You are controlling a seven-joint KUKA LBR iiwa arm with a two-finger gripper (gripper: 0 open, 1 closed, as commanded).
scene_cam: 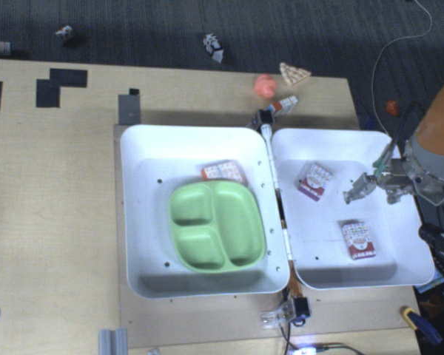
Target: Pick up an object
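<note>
Approach step, nothing grasped yet. The gripper (359,191) sits over the right bin (333,268), toward its right side, arm coming in from the right. The fingers look spread apart with nothing between them, tips pointing left and down; small in frame, so how wide is hard to say.

Candidate objects in the right bin: a small red-and-white packet (357,239) near the front, just nearer than the gripper, and a second packet (313,180) to the left, toward the far side. Both lie flat on the bin floor, apart from each other and from the walls.

The left bin (144,220) holds a green divided tray (217,225) with another packet (223,171) touching its far edge.

Next move, by my read: pick one packet, likely the near one, centre over it, drop to the bin floor, close. Flat, thin packets mean a shallow grasp could slip.
</note>
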